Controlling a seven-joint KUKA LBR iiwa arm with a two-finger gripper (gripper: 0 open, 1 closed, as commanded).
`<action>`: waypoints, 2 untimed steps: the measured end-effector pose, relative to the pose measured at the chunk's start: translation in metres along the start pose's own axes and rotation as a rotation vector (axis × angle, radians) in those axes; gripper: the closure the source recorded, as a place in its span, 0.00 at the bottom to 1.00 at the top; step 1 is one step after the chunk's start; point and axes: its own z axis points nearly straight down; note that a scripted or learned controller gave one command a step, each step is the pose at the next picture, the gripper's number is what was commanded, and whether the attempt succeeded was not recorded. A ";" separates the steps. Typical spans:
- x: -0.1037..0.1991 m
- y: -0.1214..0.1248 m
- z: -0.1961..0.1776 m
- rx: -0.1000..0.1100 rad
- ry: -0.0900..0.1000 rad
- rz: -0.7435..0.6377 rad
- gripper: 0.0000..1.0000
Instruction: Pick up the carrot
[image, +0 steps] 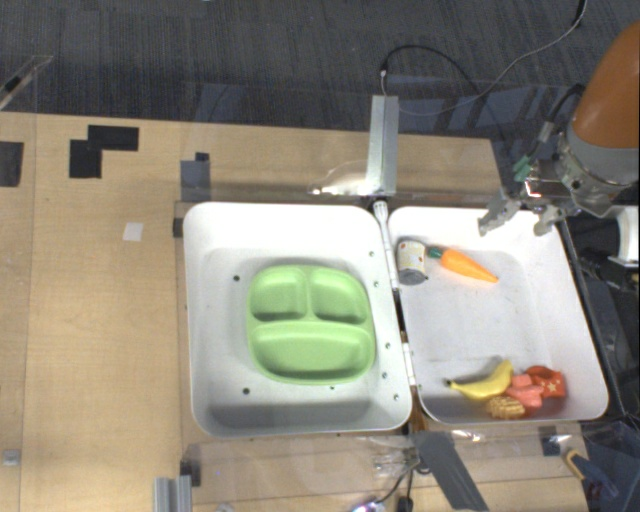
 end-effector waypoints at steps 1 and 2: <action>-0.040 0.025 0.129 0.001 0.000 -0.107 0.00; -0.077 0.055 0.149 -0.004 -0.003 -0.197 0.00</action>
